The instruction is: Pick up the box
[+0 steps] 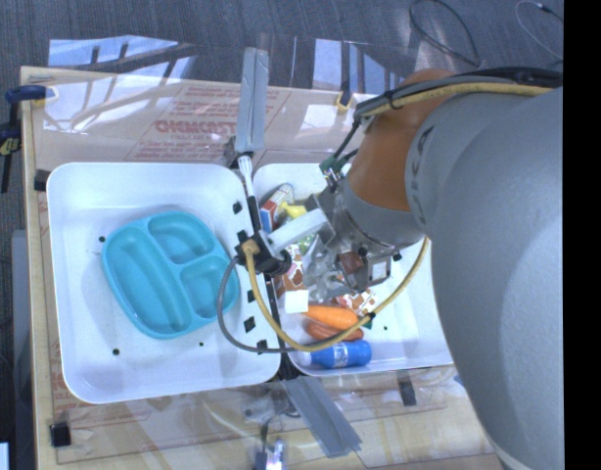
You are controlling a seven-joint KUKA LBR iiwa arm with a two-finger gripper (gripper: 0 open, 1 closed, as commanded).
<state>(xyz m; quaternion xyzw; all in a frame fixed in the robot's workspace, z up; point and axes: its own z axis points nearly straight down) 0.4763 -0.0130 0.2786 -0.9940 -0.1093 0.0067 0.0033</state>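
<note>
Smooth grey arm (496, 262), glossy orange band (384, 169)

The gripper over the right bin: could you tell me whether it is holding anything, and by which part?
It cannot be told: the gripper sits low among the clutter in the right bin, and nothing is plainly seen in its hold.

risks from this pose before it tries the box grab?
1. Clutter: the gripper sits low in the right bin, packed among small items. It may well nudge or grab the carrot or blue bottle instead of a box.
2. The yellow cable loops over the divider between bins and might snag.
3. The arm hides much of that bin, so checking any grasp looks hard.
</note>
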